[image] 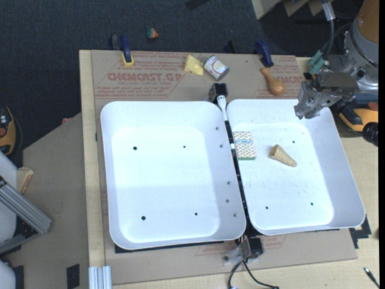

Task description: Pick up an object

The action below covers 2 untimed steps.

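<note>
While above the right bin's (337, 161) rim, jaws (307, 110) near wedge (283, 155).

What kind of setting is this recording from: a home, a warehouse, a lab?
Most likely a robotics lab bench for grasping trials. Two shallow white bins sit clamped to a board, the right bin holds a few small objects, and dark carpet with loose cables surrounds the bench.

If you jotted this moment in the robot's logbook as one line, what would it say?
gripper: above right bin's far corner, holding nothing | in right bin: small box, wedge | pick: not yet done
</note>
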Each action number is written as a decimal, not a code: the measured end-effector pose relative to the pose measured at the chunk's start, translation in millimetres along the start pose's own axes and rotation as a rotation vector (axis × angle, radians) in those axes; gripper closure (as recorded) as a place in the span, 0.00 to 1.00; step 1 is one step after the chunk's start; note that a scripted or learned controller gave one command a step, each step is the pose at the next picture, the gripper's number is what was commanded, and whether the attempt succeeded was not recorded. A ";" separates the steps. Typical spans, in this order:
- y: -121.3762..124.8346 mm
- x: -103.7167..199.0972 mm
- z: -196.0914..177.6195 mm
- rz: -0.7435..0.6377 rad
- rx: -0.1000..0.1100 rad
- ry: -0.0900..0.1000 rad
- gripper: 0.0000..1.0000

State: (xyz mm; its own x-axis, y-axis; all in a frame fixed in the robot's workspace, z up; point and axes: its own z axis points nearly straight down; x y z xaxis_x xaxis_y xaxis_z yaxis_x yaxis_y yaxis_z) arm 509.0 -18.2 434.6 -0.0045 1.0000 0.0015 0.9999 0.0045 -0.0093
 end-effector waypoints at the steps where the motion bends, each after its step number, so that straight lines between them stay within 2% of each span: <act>1: 2.5 59.7 94.1 -0.002 0.001 0.000 1.00; 2: -30.7 -37.3 91.5 0.013 -0.006 -0.002 1.00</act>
State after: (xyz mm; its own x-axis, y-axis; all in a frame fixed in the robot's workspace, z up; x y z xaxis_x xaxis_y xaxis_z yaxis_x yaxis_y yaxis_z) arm 477.6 -55.5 343.3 0.0081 1.0000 -0.0004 1.0000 -0.0081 -0.0038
